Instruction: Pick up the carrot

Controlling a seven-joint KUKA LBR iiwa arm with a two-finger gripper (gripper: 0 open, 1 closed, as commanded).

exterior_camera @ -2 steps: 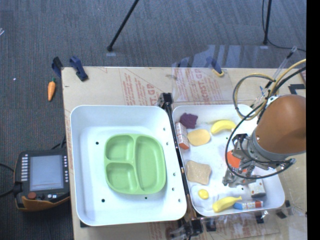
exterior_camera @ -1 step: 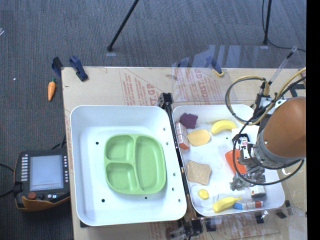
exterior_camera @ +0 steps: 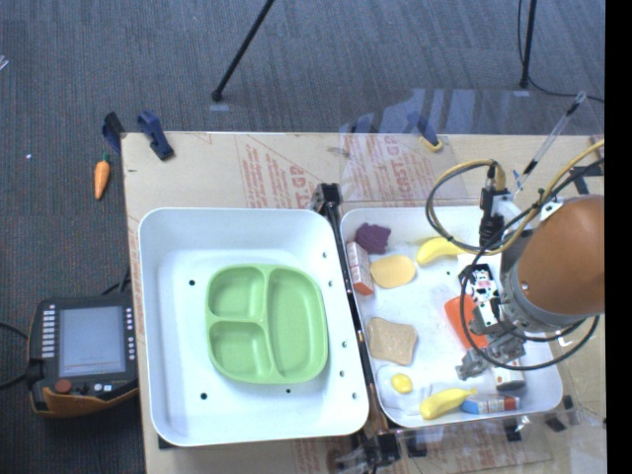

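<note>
Risking miss: closing beside carrot (exterior_camera: pixel 455 320) instead of around it, orange piece lying partly hidden under wrist. Risking also catching bread slice (exterior_camera: pixel 392 340) or banana (exterior_camera: pixel 446 401), both lying near.

Gripper (exterior_camera: pixel 472 365) hanging low over right bin (exterior_camera: pixel 553 388); open or closed, not possible telling. Carrot lying in right bin, just beside gripper, toward its upper left in view. Carrot-like toy (exterior_camera: pixel 101 178) lying on floor, well apart; possibly confusing target.

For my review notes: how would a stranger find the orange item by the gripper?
Look in the right white bin, where the gripper hangs. The orange item lies just left of it in the view, partly hidden; its neighbours are tan or yellow, it is bright orange-red.
</note>
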